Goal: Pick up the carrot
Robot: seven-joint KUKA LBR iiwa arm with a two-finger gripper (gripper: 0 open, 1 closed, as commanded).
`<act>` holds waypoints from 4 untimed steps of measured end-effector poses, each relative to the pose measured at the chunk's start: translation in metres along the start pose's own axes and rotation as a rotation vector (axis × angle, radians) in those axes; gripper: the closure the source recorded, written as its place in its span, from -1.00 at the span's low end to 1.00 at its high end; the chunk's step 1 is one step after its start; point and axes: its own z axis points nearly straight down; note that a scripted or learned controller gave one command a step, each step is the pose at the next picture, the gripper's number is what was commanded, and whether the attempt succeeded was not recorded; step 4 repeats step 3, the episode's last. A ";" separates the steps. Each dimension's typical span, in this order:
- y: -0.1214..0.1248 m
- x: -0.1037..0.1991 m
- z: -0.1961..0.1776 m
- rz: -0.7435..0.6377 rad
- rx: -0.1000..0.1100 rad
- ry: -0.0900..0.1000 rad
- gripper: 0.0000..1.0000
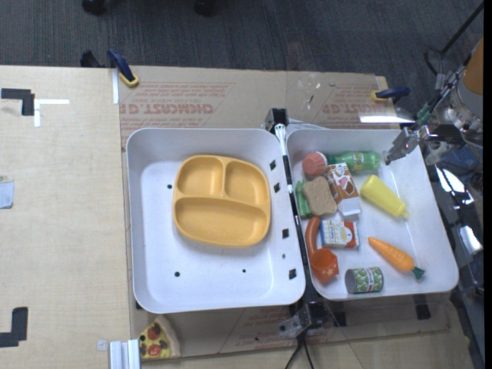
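Observation:
The carrot (393, 255) is orange with a small green stem end and lies flat in the right bin (435, 206), near its front right corner, stem pointing to the front right. My gripper (412, 151) hovers over the far right edge of that bin, well behind the carrot. Its two dark fingers are spread apart and nothing sits between them.
The right bin also holds a yellow bottle (383, 196), a green bottle (355, 160), a green can (364, 280), a small carton (338, 234), bread (319, 197) and red toy foods. A yellow divided plate (223, 200) lies in the left bin (150, 229).

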 end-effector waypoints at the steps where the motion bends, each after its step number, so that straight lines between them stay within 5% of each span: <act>1: -0.076 -0.007 0.044 -0.301 -0.003 0.000 -1.00; 2: -0.107 -0.021 0.158 -0.304 -0.004 0.000 -1.00; 3: -0.106 -0.021 0.150 -0.302 -0.007 -0.001 1.00; 4: -0.106 -0.021 0.150 -0.302 -0.007 -0.001 1.00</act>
